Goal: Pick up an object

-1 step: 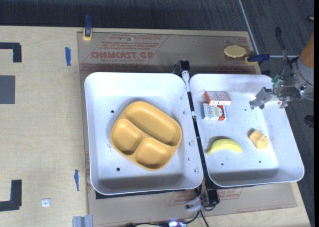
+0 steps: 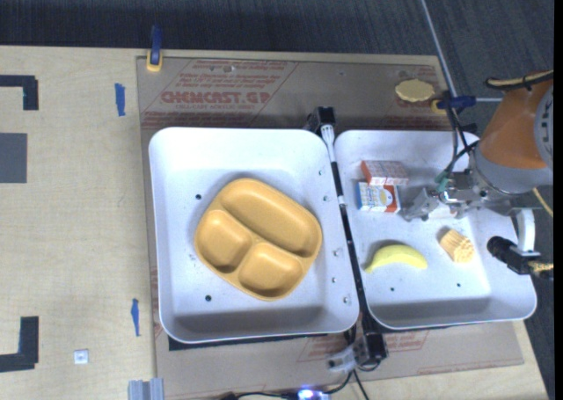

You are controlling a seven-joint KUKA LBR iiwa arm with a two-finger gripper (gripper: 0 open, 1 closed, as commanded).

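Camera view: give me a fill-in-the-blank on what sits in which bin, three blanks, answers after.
1. The yellow tray with three compartments lies in the ____ bin.
2. The banana lies in the ____ bin, below the small carton.
3. The gripper hovers over the right bin, just right of the ____.

Missing words: left; right; carton

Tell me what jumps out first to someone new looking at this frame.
The big yellow three-compartment tray lying alone in the left bin. Next, the right bin with a small carton, a banana and a small yellow ridged piece. The arm's gripper hangs over that bin, right beside the carton.
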